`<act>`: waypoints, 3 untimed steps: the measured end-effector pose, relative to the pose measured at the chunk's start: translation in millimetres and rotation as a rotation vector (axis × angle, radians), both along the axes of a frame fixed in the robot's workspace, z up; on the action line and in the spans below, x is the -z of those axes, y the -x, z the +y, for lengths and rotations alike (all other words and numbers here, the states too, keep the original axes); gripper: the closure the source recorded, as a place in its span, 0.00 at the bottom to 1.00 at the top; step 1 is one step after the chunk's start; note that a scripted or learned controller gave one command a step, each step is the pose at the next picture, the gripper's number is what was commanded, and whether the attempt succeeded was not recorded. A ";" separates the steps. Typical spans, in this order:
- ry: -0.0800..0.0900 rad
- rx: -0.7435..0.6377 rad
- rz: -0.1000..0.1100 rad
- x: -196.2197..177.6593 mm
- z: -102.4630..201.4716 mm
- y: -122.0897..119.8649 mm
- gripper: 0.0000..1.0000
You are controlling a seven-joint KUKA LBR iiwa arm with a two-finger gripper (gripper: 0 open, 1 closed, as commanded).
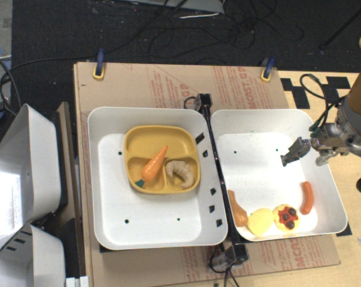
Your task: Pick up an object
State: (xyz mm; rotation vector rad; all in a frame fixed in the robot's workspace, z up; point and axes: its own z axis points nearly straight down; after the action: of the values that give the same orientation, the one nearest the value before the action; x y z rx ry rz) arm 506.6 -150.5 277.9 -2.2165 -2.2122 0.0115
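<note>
My gripper [292,152] hangs over the right part of the right bin [261,124], its dark fingers pointing left with nothing seen between them. Below it in that bin lie a red-orange sausage [306,197], a small tart with red berries [286,216], a pale yellow round piece [260,221] and an orange-brown drumstick shape [236,208]. In the left bin [109,172] a yellow divided plate [159,139] holds an orange carrot [154,164] and a pale shrimp [180,171].
The two bins meet along a dark divider [211,160] with clips. The bench is brown cardboard [168,82] held by two clamps at the back. A white box [22,160] stands to the left, off the bench.
</note>
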 end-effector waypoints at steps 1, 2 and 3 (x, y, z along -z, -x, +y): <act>0.002 -0.003 -0.012 -6.2 0.4 -2.0 0.00; 0.001 0.000 -0.007 55.9 1.2 4.0 0.00; 0.001 0.000 -0.007 104.3 -7.3 3.4 0.00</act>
State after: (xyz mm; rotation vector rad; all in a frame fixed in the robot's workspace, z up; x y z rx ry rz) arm 503.2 -157.8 173.6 -2.2209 -2.2157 0.0049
